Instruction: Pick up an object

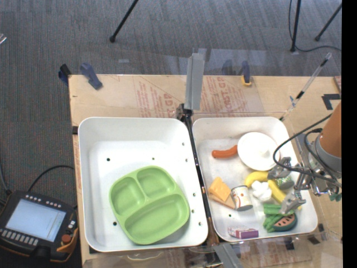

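Two white bins on desk. We see claw over right bin, fingers spread, gripping nothing. Landmark: white plate. Below plate, beside claw: yellow banana. Left of plate: orange sausage. Lower left of plate: cheese wedge, small can. Well below plate: watermelon slice, pink box. Far left of plate, in left bin: green divided tray.

The pincer hangs over the right bin — beside a banana.
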You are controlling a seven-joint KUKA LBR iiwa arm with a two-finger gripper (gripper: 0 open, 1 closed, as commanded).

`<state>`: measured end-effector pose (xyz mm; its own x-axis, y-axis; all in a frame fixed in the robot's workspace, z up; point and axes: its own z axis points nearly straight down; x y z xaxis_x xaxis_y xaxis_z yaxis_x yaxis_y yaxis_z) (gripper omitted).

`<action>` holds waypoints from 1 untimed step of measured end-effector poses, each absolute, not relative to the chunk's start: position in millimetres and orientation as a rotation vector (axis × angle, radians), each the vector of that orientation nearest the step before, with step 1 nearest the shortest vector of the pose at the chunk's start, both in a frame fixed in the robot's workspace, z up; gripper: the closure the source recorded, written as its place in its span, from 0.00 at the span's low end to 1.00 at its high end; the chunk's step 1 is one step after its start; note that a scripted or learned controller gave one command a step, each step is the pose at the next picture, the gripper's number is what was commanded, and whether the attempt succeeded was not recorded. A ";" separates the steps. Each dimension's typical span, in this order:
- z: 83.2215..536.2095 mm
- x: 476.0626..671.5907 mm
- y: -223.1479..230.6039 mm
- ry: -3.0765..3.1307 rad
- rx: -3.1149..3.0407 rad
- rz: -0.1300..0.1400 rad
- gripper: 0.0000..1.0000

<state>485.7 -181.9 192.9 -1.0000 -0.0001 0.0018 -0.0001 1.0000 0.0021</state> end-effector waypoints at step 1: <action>102.7 488.7 -133.7 -3.135 0.248 0.000 0.00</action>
<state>488.7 -133.7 102.7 -0.9876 -0.1571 -0.0030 -0.1571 0.9876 -0.0002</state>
